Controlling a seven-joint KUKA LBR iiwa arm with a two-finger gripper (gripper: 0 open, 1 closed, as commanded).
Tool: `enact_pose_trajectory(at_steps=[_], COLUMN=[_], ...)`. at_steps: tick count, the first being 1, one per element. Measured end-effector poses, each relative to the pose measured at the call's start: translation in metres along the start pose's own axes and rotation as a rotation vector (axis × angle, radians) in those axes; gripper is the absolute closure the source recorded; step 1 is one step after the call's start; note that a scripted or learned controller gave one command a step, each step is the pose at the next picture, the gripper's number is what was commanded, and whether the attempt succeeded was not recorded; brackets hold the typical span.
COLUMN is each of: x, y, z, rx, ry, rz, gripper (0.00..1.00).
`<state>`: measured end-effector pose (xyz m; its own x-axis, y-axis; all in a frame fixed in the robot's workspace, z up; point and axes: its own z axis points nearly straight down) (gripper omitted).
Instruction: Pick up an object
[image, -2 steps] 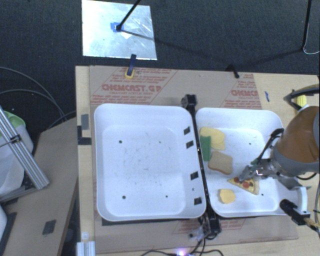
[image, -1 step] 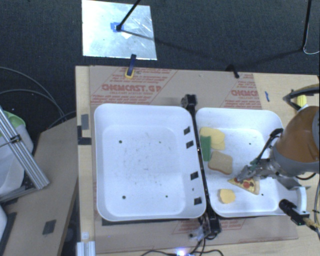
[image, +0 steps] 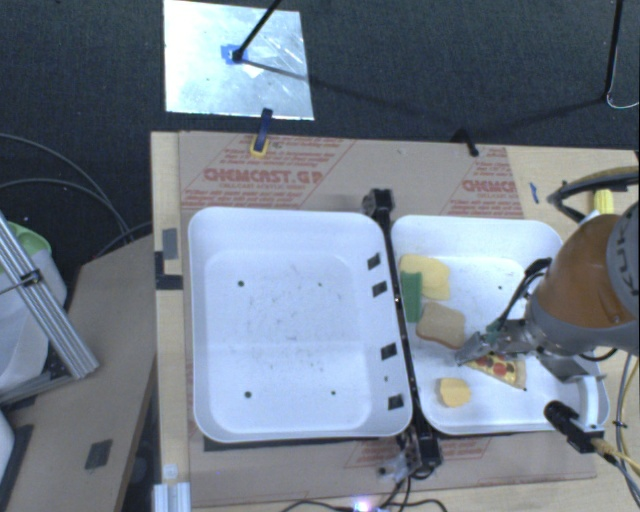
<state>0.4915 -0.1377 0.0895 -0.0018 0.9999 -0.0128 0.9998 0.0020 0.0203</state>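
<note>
The right bin (image: 480, 240) holds several objects. A yellow sponge with a green edge (image: 424, 279) lies at its left side. Just below it rests a tan, toast-like slab (image: 441, 324). A small yellow block (image: 455, 393) sits near the front wall. A red and yellow wedge like a pizza slice (image: 503, 371) lies right of the block. My gripper (image: 480, 349) hangs low over the bin, between the tan slab and the wedge, and its tip overlaps the wedge's upper left end. The arm's orange band (image: 590, 285) covers the bin's right part.
The left bin (image: 290, 325) stands beside the right one, with a black divider with clips (image: 397, 320) between them. Both rest on a cardboard sheet (image: 300, 170). A silver plate (image: 240, 60) lies beyond the bench on the dark floor.
</note>
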Motion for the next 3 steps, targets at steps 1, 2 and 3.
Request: enact_pose_trajectory(at_steps=[1,2,3], x=[-0.003,0.085,0.149], y=[0.002,0.055,0.060], z=[-0.012,-0.134,-0.101], rx=[-0.006,0.003,0.020], ry=[-0.003,0.016,0.016], rz=[0.004,-0.013,-0.009], gripper=[1.00,1.00,1.00])
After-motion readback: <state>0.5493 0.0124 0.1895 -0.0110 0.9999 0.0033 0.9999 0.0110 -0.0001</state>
